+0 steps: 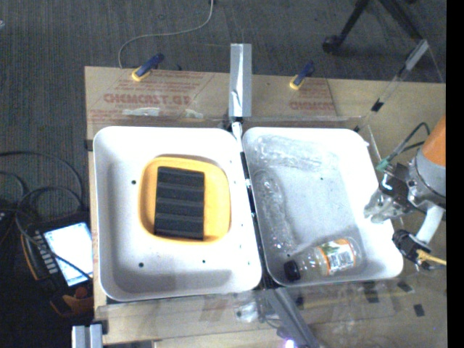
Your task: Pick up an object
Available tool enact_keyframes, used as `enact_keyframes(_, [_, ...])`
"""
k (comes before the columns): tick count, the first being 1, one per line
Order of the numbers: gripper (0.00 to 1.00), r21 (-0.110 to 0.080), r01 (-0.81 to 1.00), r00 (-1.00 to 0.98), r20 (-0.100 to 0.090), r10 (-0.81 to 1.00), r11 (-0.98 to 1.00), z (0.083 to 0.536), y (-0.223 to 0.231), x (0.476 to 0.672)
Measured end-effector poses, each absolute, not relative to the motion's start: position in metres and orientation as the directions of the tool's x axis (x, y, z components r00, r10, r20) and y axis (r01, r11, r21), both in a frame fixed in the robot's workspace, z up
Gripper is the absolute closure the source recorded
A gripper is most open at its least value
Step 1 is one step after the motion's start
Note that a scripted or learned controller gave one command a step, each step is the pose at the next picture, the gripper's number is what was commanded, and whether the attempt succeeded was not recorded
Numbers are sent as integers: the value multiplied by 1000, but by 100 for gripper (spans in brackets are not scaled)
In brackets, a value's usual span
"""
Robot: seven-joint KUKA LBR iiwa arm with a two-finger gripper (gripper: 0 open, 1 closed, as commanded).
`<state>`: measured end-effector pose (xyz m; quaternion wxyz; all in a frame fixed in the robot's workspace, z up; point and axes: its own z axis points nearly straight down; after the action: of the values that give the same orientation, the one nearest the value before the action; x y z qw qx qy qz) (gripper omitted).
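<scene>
A small bottle point(326, 257) with an orange label and a black cap lies on its side at the near edge of the right bin point(341, 187). A clear plastic bottle point(272, 201) lies along that bin's left wall, and another clear piece point(290, 154) sits near its far side. In the left bin point(116, 194) rests a yellow-orange tray holding a black ribbed pad point(180, 201). My gripper point(388, 203) hangs at the right bin's right rim, above and to the right of the labelled bottle. Nothing shows in its grasp.
The arm's orange band point(437, 147) and wrist cables stand at the right edge. A metal post point(239, 85) rises behind the seam between the bins. Two clamps point(147, 67) hold the cardboard backing. A tablet point(65, 249) lies on the floor to the left.
</scene>
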<state>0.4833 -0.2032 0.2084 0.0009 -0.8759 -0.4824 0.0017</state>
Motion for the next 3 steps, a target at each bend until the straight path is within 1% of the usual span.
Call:
enact_keyframes(1, [100,-6,846,533,-4,846,-533,217,-203,484])
enact_keyframes(2, [100,-1,725,689,-5,725,-689,234,-177,557])
enact_keyframes(3, [100,-5,656,754,-4,656,-754,134,-99,554])
